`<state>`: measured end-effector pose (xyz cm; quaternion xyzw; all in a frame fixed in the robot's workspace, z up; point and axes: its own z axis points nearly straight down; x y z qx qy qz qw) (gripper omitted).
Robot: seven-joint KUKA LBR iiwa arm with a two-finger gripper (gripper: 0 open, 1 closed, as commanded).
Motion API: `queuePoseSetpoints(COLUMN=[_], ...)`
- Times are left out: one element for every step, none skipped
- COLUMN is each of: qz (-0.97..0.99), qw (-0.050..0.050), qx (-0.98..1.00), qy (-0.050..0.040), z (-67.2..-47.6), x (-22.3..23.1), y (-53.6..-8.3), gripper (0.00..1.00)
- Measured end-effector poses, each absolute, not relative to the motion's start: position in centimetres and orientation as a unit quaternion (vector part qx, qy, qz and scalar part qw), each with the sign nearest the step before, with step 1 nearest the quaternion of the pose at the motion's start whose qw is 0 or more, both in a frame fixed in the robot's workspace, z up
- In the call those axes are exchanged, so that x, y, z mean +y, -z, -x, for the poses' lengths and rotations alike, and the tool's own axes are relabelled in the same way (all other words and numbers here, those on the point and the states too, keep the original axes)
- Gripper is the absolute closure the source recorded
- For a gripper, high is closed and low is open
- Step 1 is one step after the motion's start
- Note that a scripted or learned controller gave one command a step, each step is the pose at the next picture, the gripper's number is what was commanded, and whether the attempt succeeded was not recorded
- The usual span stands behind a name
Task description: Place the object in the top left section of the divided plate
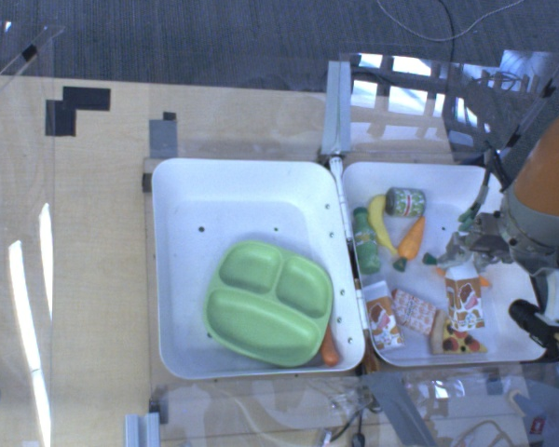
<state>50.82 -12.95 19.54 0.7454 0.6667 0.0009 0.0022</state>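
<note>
Left bin (pixel 177 250): green divided plate (pixel 270 303), orange item (pixel 329 350) at its near right edge. Right bin (pixel 447 180): banana (pixel 382 223), carrot (pixel 409 240), can (pixel 405 202), green bottle (pixel 365 242), three food packets, pizza slice (pixel 459 343). Gripper (pixel 458 252) low over right bin, above one packet (pixel 465 304); finger state cannot be told.

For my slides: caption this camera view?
Grey arm's gripper over toy-food bin; green divided plastic plate in left bin.
</note>
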Motion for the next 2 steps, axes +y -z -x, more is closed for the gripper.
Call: queuePoseSetpoints(qz=[-0.792, -0.845], qw=[0.003, 0.003], qx=[0.611, 0.535], qy=[-0.0014, -0.0015], z=[-52.5, -55.8], x=[-6.8, -3.4], y=[-22.4, -24.2], gripper=[1.00, 1.00])
